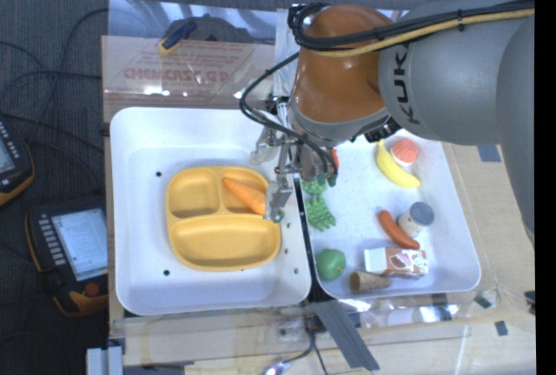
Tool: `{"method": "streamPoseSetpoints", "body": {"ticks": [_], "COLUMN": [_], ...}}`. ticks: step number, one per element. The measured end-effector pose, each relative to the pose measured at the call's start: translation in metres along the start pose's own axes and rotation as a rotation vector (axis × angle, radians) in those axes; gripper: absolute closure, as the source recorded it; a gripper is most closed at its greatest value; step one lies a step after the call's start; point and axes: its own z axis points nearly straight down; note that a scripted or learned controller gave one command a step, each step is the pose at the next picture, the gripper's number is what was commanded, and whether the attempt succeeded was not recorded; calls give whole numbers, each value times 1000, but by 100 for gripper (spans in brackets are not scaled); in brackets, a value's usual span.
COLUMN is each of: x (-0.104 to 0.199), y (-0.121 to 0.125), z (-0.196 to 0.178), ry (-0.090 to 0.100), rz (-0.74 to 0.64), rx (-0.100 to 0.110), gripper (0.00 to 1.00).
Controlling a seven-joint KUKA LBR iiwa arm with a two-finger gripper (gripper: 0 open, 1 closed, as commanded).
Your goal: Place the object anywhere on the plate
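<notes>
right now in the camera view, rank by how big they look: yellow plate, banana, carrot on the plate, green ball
1. yellow plate, by far the largest
2. banana
3. carrot, partly hidden by the gripper, so its rank against the banana is unsure
4. green ball

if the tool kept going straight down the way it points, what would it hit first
Most likely the carrot lying in the upper right compartment of the yellow plate. The tool points down at the carrot's right end, near the plate's rim; height above it is unclear.
</notes>
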Motion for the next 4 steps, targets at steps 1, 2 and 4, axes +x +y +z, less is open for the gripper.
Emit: {"method": "streamPoseSetpoints", "body": {"ticks": [1,2,4], "x": [-1,-1,-1], "y": [0,0,0], "z": [-10,-10,-10], "ry": [-4,-3,-3], "rz": [1,1,1], "rx": [-1,-1,-1], "gripper": [100,0,0]}}
